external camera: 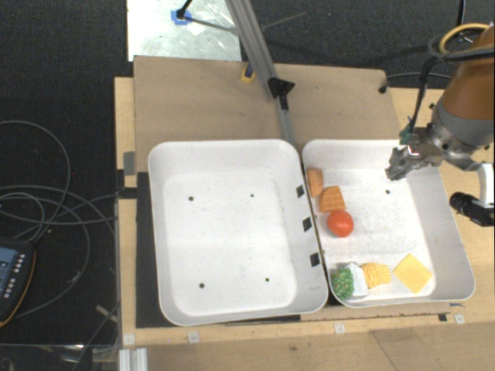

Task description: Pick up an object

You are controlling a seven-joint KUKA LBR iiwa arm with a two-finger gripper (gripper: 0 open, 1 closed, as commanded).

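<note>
fingers (pixel 396 168) too blurred to tell their state; hung above right bin (pixel 433 207), nothing held; should drop squarely over tomato (pixel 339 223).

A tan wooden bench (pixel 201 99) stands on dark carpet (pixel 54 60); black cables (pixel 46 199) trail left of the bench.

Matt white plastic bins (pixel 232 153) on a smooth brown wooden bench (pixel 201 99).
</note>
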